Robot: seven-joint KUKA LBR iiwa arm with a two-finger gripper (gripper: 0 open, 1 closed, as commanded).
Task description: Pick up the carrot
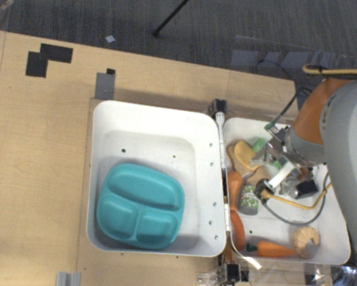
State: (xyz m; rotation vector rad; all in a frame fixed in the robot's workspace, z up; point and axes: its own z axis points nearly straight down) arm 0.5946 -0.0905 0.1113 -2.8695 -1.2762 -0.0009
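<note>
It was a robotics lab, not anyone's kitchen. A pale wooden bench stood on grey office carpet, with black tape marks stuck near its far left corner. Metal brackets sat against two white bins, the left bin and the right bin, set side by side. A grey industrial arm with an orange band reached in from the right edge. Loose cables trailed at the bench's near edge. The food in the right bin, a carrot among it, looked like plastic play pieces.
</note>
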